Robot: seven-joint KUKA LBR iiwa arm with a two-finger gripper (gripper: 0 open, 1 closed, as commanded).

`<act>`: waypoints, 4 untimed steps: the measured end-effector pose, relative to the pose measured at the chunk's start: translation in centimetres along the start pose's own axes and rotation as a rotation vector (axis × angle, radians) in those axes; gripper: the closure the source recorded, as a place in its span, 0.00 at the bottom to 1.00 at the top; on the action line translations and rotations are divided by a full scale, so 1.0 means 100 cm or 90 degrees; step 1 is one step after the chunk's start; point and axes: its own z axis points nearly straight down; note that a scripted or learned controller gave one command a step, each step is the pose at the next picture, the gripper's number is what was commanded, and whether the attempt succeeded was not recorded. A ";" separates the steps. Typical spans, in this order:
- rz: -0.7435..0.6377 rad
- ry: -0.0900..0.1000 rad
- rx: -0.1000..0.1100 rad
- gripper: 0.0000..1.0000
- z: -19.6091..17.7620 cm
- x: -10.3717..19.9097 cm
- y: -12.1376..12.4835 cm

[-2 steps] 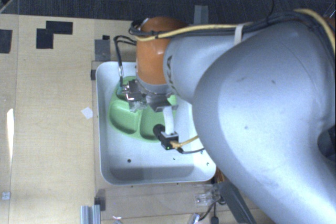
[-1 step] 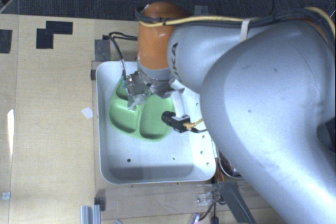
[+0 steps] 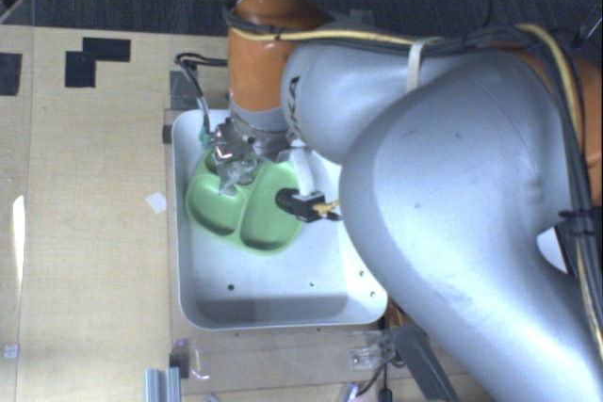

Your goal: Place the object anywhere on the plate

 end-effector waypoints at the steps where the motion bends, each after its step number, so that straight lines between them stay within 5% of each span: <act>1: -0.111 -0.033 -0.064 1.00 -0.051 -0.026 -0.015; 2: -0.144 -0.035 -0.066 1.00 -0.114 -0.022 0.003; 3: -0.349 -0.044 -0.057 1.00 -0.046 -0.001 -0.058; 4: -0.164 -0.035 -0.074 1.00 0.004 0.000 -0.034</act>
